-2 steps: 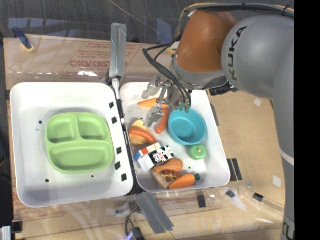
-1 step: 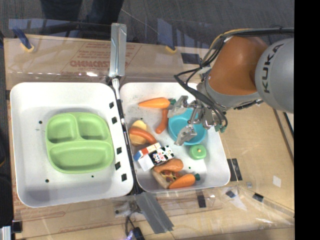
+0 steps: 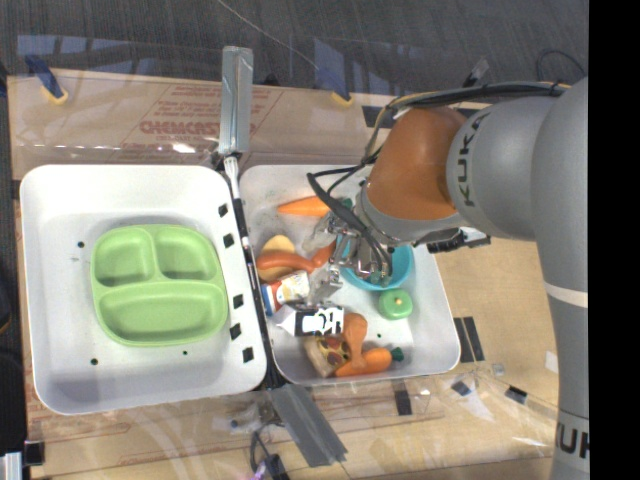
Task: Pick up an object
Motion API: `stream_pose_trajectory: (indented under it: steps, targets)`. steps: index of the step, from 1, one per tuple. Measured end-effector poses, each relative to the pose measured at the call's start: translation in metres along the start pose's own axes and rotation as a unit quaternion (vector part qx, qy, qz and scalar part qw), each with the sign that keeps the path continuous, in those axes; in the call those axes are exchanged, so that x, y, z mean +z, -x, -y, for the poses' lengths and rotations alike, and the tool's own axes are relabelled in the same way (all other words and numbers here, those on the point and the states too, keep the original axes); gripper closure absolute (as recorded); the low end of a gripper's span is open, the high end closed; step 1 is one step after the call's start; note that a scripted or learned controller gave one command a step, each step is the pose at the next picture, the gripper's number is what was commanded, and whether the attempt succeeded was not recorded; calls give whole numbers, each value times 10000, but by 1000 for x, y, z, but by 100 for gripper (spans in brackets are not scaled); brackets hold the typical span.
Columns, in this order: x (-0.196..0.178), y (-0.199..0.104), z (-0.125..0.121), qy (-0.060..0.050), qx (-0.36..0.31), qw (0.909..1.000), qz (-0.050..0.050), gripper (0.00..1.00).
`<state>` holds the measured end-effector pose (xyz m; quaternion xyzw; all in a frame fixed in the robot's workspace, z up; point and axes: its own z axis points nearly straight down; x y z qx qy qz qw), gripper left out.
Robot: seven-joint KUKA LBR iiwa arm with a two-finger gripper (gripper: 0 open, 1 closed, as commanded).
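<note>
The right bin (image 3: 440, 338) holds a jumble of toy food: an orange carrot (image 3: 303, 207) near its far edge, orange and yellow pieces (image 3: 280, 260) at its left side, a small white packet with dark print (image 3: 320, 321), more orange pieces (image 3: 362, 360) near the front, a teal bowl (image 3: 385, 273) and a green round piece (image 3: 395, 304). My gripper (image 3: 352, 253) hangs low over the middle of this bin, just left of the teal bowl and right of the orange pieces. The wrist hides the fingertips.
The left bin (image 3: 60, 198) holds a light green divided plate (image 3: 158, 284). A metal divider bar (image 3: 236, 108) stands between the bins at the back. The grey arm with its orange band (image 3: 425, 163) covers the right bin's far right part.
</note>
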<state>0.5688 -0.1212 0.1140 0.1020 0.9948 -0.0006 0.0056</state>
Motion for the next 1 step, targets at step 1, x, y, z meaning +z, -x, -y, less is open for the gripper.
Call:
stream_pose_trajectory:
  steps: [1]
  targets:
    - [15,63,5,2,1041,9946,5,0]
